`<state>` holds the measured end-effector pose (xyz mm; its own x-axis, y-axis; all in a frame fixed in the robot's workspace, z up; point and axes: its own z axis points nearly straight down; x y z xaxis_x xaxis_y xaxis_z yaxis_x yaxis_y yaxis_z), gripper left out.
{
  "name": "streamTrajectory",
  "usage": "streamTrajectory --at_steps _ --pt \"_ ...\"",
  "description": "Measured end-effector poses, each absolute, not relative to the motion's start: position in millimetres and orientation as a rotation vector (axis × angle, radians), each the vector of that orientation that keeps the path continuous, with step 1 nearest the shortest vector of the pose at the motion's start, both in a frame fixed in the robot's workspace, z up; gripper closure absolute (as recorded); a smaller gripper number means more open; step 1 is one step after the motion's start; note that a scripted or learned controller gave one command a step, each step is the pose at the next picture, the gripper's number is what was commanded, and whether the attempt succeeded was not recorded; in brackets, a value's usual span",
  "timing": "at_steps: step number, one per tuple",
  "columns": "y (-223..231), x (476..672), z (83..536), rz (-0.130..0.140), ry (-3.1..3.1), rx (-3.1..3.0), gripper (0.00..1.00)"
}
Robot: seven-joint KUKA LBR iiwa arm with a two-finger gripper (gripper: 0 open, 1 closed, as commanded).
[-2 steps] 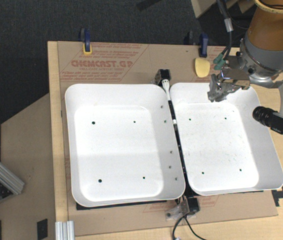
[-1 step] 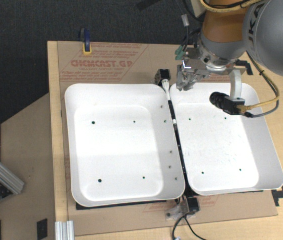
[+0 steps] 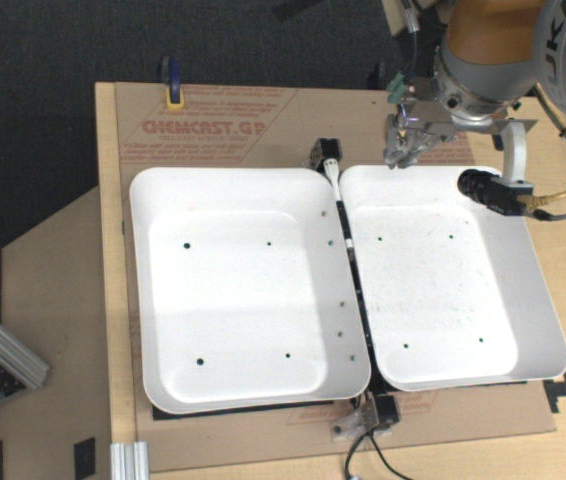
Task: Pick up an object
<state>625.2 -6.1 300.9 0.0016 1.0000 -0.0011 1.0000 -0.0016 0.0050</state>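
My gripper [image 3: 401, 156] hangs over the far left corner of the right bin [image 3: 523, 298], just above its back rim. Nothing shows between its tips. The arm's orange band [image 3: 498, 13] and grey wrist sit above it at the top right. The left bin [image 3: 163, 298] lies beside the right one. Each bin shows a white floor with a few small dark dots.
A black part [image 3: 488, 190] on a white bracket sticks out from the wrist over the right bin's back edge. A black clip [image 3: 325, 153] and a strip join the bins at the middle. A blue clamp [image 3: 172, 80] stands on the brown board at the back left.
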Motion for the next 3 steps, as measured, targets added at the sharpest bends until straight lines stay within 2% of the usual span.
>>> streamTrajectory --at_steps 1,2,3 --pt "-17.9 617.0 332.5 0.006 2.216 2.219 1.00" --pt "11.0 668.5 274.4 0.003 2.223 2.216 1.00" --pt "29.0 667.1 304.8 0.007 2.221 2.216 1.00"
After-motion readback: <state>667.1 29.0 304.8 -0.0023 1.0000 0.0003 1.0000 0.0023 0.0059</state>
